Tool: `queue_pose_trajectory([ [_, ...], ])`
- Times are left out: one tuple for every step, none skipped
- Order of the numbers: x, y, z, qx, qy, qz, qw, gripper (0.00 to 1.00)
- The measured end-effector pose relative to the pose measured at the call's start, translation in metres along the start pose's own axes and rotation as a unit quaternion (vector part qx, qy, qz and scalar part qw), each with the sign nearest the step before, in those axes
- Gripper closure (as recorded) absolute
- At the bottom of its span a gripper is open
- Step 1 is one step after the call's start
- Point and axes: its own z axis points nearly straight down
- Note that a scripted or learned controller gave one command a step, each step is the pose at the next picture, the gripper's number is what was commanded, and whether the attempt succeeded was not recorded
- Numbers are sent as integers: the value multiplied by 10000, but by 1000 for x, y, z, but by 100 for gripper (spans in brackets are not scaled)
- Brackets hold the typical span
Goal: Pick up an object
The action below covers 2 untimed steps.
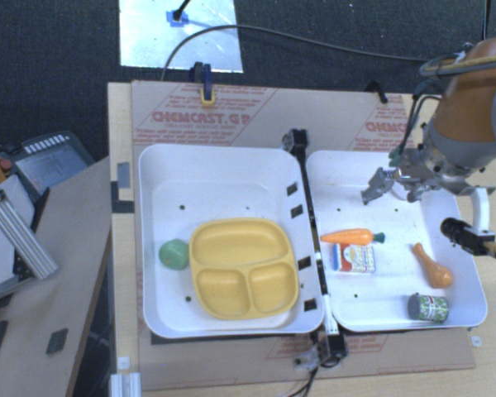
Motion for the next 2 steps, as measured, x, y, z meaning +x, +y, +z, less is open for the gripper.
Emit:
queue_pose_trajectory([
  [0,3,-7,-65,-8,-11,10000,0],
  [-4,12,49,-50,-7,-1,10000,0],
])
